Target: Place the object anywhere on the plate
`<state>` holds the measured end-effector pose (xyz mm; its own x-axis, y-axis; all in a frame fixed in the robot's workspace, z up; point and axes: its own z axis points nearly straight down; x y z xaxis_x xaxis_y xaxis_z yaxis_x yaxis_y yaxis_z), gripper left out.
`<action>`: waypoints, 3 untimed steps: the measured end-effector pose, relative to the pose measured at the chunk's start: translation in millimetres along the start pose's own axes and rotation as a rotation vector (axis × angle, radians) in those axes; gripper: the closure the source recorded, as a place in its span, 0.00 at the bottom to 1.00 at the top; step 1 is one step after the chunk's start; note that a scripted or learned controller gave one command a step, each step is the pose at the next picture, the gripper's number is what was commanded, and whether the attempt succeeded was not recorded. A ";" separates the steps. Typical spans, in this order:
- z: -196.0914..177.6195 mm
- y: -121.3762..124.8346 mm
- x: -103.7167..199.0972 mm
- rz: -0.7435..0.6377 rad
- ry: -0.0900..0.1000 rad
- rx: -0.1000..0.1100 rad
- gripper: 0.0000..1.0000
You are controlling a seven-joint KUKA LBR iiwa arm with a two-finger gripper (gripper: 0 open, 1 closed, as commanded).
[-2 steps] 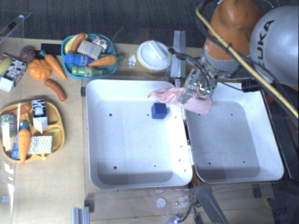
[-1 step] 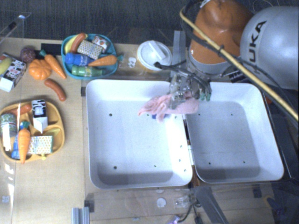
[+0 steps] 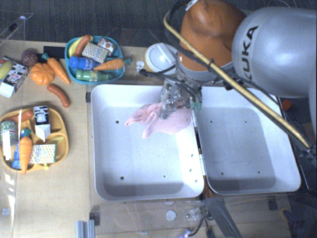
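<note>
A limp pale pink cloth-like object (image 3: 161, 120), crumpled with floppy lobes trailing to the left, lies in the left shallow white bin (image 3: 124, 172) near its upper right corner. The metal claw (image 3: 173, 103) presses down at the object's upper edge; its opening cannot be told.

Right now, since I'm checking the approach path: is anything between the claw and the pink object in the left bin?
Nothing visible does. The claw hangs directly over the right end of the pink object, by the wall of the left bin next to the right bin; no other item lies between them.
</note>
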<state>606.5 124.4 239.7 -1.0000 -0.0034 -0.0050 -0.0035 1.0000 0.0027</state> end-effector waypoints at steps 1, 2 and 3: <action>-2.6 45.9 11.3 -0.002 0.000 0.000 1.00; 10.6 93.7 25.2 -0.001 0.000 0.000 1.00; 10.1 93.6 24.9 0.000 0.000 -0.001 0.00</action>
